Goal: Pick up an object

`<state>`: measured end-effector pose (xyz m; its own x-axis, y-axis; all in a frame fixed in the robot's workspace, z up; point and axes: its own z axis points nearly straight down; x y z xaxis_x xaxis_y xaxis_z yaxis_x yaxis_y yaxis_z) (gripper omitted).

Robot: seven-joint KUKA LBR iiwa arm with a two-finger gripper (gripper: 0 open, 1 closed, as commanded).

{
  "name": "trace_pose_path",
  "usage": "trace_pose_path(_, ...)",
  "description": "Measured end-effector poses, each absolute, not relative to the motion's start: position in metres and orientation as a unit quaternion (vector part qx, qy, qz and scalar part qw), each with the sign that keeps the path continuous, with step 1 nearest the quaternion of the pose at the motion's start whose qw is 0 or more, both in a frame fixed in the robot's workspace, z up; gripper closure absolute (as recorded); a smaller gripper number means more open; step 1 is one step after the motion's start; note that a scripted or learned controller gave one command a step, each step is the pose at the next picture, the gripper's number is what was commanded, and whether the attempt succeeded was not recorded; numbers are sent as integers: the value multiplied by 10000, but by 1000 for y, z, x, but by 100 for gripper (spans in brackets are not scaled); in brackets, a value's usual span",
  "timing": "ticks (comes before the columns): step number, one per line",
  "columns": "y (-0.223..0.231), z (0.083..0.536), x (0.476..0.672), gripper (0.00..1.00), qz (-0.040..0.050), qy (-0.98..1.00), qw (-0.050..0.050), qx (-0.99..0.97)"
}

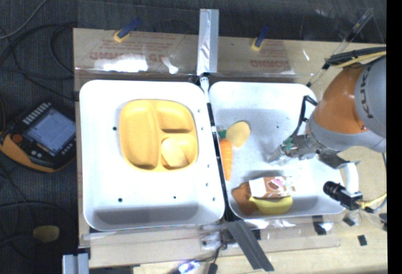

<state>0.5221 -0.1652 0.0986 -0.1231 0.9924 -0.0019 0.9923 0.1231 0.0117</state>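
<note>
The right bin [264,88] holds a pale yellow rounded piece [238,133], an orange carrot [225,157] along its left wall, a small printed carton [271,186], a banana [274,205] under the carton and a brown item [241,194] beside it. My gripper [281,152] hangs low over the bare middle of this bin, right of the carrot and above the carton. Nothing is visibly held in it. The grey arm with its orange band [342,109] reaches in from the right.
The left bin [100,141] holds a yellow divided plate [141,134] with a pale round piece [176,153] in one compartment. A handheld control unit [41,137] lies on the floor to the left. A metal bar [208,40] stands behind the bins.
</note>
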Motion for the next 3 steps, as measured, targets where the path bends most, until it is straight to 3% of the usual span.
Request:
trace_pose_path(1,-165,98,522,0,38,7494,44,6621)
trace_pose_path(2,-158,140,483,0,-9,7098,-19,7044)
trace_pose_path(3,-142,89,486,0,8,7036,43,7105)
